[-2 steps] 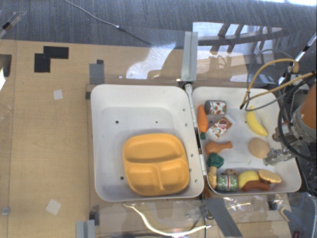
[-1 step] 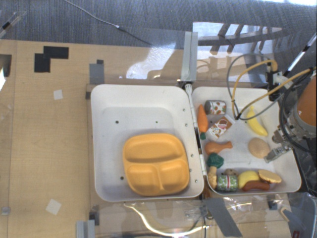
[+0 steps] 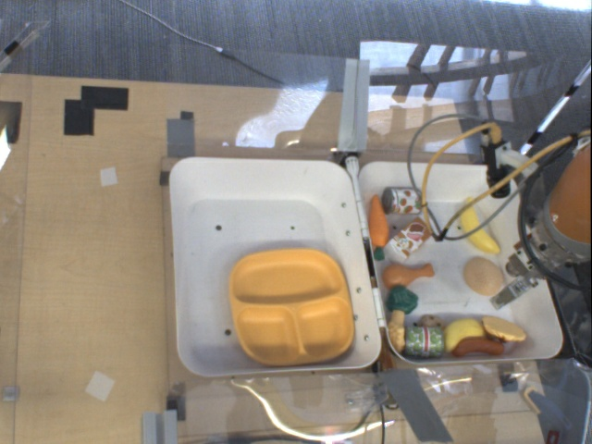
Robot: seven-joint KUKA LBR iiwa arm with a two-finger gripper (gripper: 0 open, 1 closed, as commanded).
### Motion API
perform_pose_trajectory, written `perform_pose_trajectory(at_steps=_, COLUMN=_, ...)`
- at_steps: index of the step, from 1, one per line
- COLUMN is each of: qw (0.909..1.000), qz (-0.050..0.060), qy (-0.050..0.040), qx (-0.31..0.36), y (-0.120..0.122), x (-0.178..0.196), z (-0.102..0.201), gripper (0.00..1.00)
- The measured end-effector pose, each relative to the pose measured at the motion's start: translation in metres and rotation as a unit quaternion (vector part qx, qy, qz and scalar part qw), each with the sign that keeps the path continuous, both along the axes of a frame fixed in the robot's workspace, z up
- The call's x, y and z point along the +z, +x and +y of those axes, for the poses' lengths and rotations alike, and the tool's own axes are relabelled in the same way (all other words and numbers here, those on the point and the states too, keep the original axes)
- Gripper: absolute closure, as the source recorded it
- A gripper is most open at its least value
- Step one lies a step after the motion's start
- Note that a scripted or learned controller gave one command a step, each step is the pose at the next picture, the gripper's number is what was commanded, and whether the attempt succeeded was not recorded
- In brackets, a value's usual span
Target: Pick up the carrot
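The carrot (image 3: 377,222) is a short orange stick lying lengthwise against the left wall of the right bin (image 3: 551,340). My gripper (image 3: 514,281) hangs under the grey arm with the orange band (image 3: 569,213), over the bin's right side. It is far to the right of the carrot, just beside a tan egg-shaped piece (image 3: 482,276). The arm's body hides most of the gripper.
Around the carrot lie a small can (image 3: 401,200), a red-and-white packet (image 3: 410,241) and a drumstick (image 3: 408,272). A banana (image 3: 480,233), broccoli (image 3: 401,299), green can (image 3: 425,339), lemon (image 3: 464,332) and sausage (image 3: 479,348) share the bin. A yellow divided plate (image 3: 291,303) lies in the left bin (image 3: 199,211).
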State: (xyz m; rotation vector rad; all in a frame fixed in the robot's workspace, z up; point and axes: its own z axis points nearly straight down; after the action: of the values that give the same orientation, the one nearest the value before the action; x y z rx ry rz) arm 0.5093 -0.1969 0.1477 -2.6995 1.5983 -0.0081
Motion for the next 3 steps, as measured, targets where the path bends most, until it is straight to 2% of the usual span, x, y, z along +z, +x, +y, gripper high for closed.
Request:
perform_pose_trajectory(at_steps=1, qw=0.9965, qz=-0.003, qy=0.0002, qx=-0.083, y=0.011, x=0.075, z=0.046, gripper=1.00)
perform_pose_trajectory(at_steps=2, qw=0.9974, qz=0.000, qy=-0.0020, qx=0.072, y=0.008, x=-0.058, z=0.062, gripper=1.00)
perform_pose_trajectory(at_steps=3, qw=0.9782, qz=-0.001, qy=-0.0020, qx=0.208, y=-0.004, x=0.023, z=0.033, gripper=1.00)
